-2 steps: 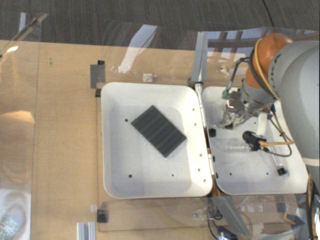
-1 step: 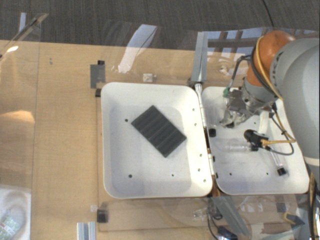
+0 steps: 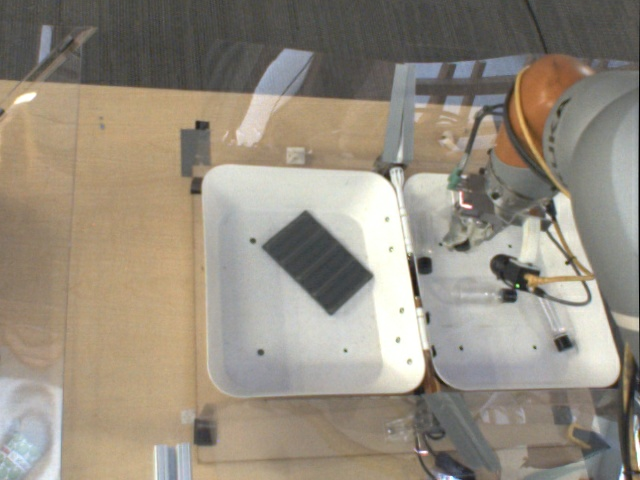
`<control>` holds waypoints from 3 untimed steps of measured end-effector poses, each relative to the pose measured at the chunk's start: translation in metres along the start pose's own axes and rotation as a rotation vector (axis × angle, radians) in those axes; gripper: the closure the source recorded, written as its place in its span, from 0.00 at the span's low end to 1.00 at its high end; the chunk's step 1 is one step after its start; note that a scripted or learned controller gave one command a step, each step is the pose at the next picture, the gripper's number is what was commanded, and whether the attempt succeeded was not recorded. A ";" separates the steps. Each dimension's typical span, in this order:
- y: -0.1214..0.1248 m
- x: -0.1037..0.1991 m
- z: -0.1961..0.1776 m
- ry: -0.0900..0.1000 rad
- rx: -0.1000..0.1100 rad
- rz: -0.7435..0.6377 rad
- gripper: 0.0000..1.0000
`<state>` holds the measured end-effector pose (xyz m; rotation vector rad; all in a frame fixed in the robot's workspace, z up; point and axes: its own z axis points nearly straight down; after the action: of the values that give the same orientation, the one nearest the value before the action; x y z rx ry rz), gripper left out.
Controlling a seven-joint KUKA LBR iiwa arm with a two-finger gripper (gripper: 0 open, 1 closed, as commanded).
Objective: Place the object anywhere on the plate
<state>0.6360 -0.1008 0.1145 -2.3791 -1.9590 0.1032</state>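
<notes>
Dark ribbed plate lying flat and bare in the left bin as target, gripper lowered into the right bin near a faint clear object, presumably to pick it; open or closed, impossible to tell.

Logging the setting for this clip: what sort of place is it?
Probably a robotics lab bench, not a home: two white bins fixed side by side on a wooden bench, a grey arm reaching in, cabling, carpeted floor beyond.
</notes>
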 end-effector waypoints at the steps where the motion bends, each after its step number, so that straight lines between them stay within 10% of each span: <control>1: 0.000 0.002 -0.011 0.000 -0.004 -0.006 1.00; 3: 0.001 0.005 -0.034 -0.001 -0.013 -0.018 1.00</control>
<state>0.6411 -0.0961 0.1481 -2.3691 -1.9866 0.0913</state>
